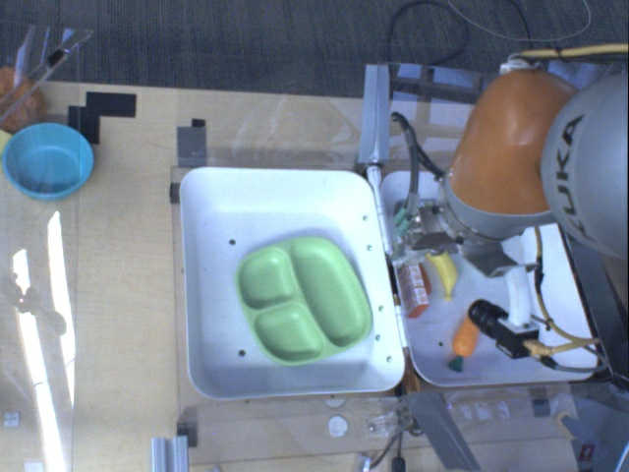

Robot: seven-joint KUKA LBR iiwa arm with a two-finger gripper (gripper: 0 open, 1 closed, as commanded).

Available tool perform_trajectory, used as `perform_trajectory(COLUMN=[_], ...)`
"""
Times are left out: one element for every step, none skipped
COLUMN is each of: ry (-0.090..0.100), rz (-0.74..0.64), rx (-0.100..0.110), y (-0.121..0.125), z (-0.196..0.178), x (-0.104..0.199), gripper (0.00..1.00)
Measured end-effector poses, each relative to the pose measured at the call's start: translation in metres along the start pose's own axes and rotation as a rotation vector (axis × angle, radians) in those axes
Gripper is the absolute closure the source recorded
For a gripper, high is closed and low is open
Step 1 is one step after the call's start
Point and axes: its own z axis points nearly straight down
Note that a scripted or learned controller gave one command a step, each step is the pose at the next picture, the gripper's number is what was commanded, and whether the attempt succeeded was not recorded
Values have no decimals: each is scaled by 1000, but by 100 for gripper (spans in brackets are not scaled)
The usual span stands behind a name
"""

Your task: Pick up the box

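Arm (511, 155) above box (416, 288), tool hidden

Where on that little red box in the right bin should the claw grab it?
Probably across its two long sides, coming straight down from above. The red box lies flat and narrow, running lengthwise up the bin. The bin wall crowds its left side and the banana sits close on its right, so room for the fingers is tight.

A green three-compartment tray (303, 299) lies in the left white bin (206, 264), at centre frame. In the right bin (570, 264), a yellow banana (447, 273) sits just above a toy carrot (464, 340). A blue bowl (47, 160) rests on the wooden surface (98, 313), upper left, beside what may be crumpled plastic wrap (39, 57).
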Motion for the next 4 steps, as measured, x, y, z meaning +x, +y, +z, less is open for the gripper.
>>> perform_trajectory(ry=[0,-1,-2,-3], rz=[-6,-13,-21,-29], rx=[-6,-12,-19,-26], y=[3,5,8,11], z=[-11,-22,-33,-44], x=[0,1,1,1], gripper=[100,100,100,100])
